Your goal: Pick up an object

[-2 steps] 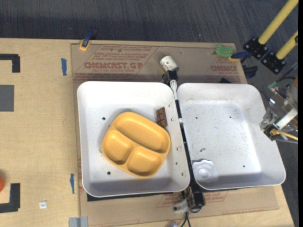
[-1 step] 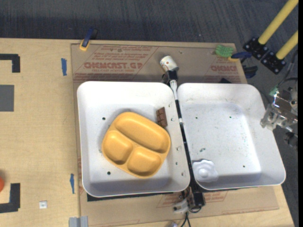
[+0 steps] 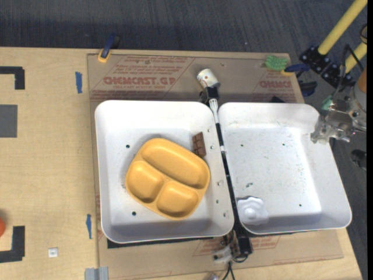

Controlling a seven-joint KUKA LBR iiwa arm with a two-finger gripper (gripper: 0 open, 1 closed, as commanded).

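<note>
White cap (image 3: pixel 252 209) hugs right bin's (image 3: pixel 326 214) near rim; jaws (image 3: pixel 332 127) state unclear.

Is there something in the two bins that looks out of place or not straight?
The yellow divided tray lies upside down and askew in the left bin, with a small brown piece at its edge. The right bin floor has dark specks.
</note>
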